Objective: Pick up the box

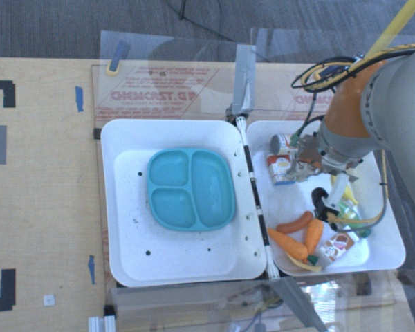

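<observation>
Camera view: claw (301,162) sits low over the right bin (393,253), in its upper left part. The grey wrist and orange band run up and to the view's right from it. How wide the claw stands: cannot tell, it is blurred and seen from above against clutter.

Box (279,171), small, white with red and blue print, lies just beside the claw on the view's left side, touching or nearly so; cannot tell which. Nothing shows it as gripped. It rests on the bin floor close to the divider wall.

Can (283,144), silver with a red label, is up-left of the claw, just above the box.

Below the claw, toward the near edge of the bin, are three carrots (291,244), orange and bunched together, one of them upright-ish. A small white-red packet (338,245) is just right of them.

A yellow-green item (348,209) is down-right of the claw, partly hidden, so its kind is unclear.

Well to the view's left of the claw, across the divider, is the left bin (119,185), with a teal three-section plate (191,189) lying flat at its middle.
</observation>
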Robot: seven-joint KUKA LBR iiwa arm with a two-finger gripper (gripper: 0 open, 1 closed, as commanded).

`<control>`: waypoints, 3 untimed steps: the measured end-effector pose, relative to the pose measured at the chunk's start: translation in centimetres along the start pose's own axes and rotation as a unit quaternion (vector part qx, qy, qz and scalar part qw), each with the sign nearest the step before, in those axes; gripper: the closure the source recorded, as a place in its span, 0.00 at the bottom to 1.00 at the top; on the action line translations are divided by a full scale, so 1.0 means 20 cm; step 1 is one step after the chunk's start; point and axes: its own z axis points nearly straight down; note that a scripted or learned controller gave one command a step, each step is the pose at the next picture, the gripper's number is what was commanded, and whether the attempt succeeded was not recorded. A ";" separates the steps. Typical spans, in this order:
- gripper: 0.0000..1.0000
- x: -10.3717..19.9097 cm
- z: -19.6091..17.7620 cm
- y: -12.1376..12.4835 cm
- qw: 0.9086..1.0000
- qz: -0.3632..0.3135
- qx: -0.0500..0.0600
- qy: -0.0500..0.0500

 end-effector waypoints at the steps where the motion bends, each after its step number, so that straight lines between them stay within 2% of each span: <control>1: 1.00 0.32 -0.39 0.22 0.997 0.077 0.010 -0.005; 2: 1.00 0.25 -0.53 0.30 0.965 0.264 0.009 -0.007; 3: 1.00 0.22 -0.39 0.09 0.985 0.174 0.012 -0.006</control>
